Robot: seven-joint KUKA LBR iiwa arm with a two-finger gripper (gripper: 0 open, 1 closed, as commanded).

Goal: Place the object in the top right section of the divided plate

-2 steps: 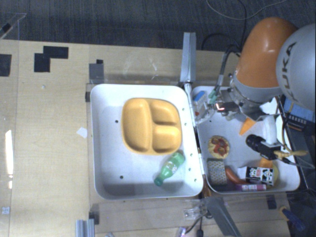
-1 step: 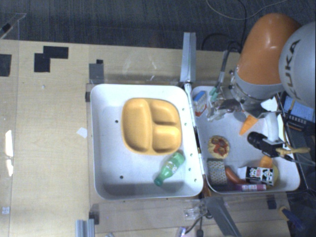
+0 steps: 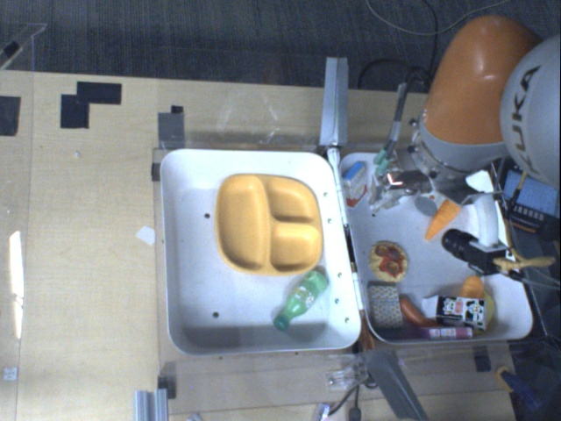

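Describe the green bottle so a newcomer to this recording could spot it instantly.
Start at the left white plastic bin, which holds a yellow divided plate. Just below the plate's lower right corner lies a small green translucent bottle on its side, tilted. It is the only green, see-through item in that bin.

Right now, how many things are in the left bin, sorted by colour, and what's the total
Yellow: 1, the divided plate
Green: 1, the bottle lying beside the plate
Total: 2
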